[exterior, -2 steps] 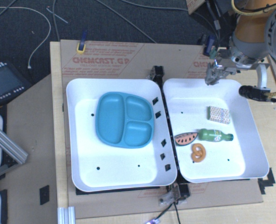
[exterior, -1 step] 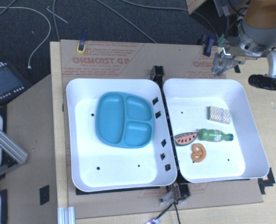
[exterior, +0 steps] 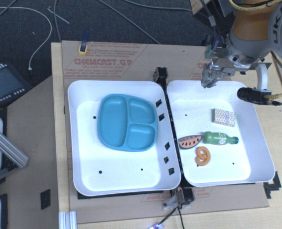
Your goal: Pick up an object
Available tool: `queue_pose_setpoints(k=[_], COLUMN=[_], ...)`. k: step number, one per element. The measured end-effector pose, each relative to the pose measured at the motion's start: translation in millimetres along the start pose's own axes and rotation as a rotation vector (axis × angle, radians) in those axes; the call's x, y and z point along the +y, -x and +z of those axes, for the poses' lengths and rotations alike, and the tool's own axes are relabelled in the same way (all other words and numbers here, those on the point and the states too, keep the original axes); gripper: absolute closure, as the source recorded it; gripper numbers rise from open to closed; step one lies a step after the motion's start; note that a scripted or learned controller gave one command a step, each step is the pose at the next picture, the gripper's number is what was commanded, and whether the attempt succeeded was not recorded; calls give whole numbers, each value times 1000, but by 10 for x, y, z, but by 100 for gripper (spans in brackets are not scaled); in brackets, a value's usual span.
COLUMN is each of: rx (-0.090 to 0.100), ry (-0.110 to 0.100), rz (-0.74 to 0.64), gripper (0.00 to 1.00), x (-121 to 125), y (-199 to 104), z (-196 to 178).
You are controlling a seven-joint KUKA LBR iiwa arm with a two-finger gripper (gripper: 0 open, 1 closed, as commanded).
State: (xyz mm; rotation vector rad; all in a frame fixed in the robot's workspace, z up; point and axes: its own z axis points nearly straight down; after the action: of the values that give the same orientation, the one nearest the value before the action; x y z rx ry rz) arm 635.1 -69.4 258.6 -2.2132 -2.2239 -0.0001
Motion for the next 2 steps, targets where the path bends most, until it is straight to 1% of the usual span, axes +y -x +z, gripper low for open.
queue_pose_setpoints(k=[1, 2], rx=[-1, 0], ry=[0, -1], rz=[0, -1], gripper=[100, 100], x=[-189, -426], y=[-398, -978], z=[2, 11])
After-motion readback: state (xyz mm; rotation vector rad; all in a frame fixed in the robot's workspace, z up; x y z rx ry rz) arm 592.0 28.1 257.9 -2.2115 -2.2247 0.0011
